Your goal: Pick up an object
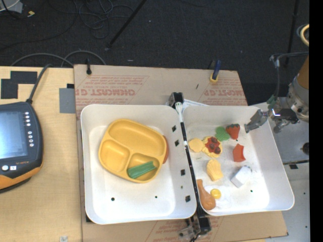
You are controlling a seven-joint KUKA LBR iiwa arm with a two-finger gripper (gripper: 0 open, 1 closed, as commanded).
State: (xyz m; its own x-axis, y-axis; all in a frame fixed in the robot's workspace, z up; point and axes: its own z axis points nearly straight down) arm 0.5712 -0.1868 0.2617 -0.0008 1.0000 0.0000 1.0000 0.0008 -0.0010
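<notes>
Grey arm enters from right; claw (263, 116) hangs over the upper right rim of the right shallow white bin (282, 185), nothing seen between its tips; how far it is open, cannot tell. Closest to it: red plastic chunk (233, 131) touching a green leafy toy piece (222, 133), just left and below the claw. Red wedge (238, 153) and white-grey block (241, 176) lie lower, apart from the claw. Yellow flat pieces with a red-dotted one (212, 145) sit mid-bin; tan drumstick toy (205, 195) near the divider. Left white bin (96, 195) holds a yellow divided plate (121, 142) with a green pod (142, 169) in one compartment.
</notes>
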